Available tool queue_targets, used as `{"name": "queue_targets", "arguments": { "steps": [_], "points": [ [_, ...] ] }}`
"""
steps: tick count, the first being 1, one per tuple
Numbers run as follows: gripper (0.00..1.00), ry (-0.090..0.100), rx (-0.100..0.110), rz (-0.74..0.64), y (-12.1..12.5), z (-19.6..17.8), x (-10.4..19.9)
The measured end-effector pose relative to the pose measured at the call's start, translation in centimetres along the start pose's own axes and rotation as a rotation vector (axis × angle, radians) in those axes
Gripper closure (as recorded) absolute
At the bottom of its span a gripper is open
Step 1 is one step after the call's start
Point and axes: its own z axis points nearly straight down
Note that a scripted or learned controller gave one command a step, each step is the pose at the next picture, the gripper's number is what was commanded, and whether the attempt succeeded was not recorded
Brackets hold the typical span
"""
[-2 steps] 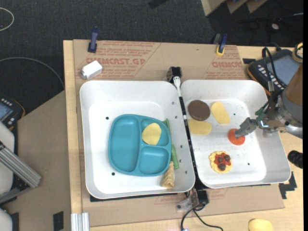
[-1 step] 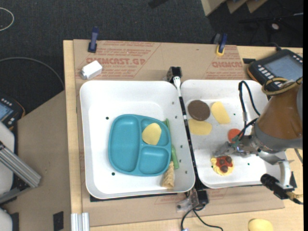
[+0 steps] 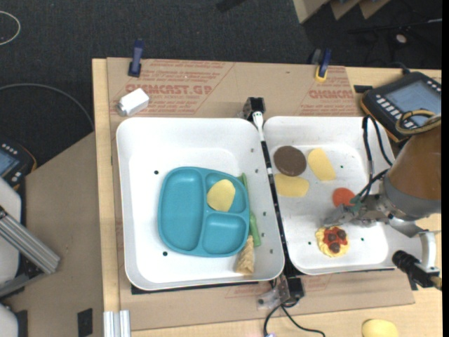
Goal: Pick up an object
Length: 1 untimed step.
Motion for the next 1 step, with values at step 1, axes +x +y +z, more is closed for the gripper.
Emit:
{"name": "queue_targets", "arguments": {
  "steps": [1],
  "points": [
    [0.0, -0.004, -0.004, -0.001, 0.05, -8.58, -0.48]
  ]
}}
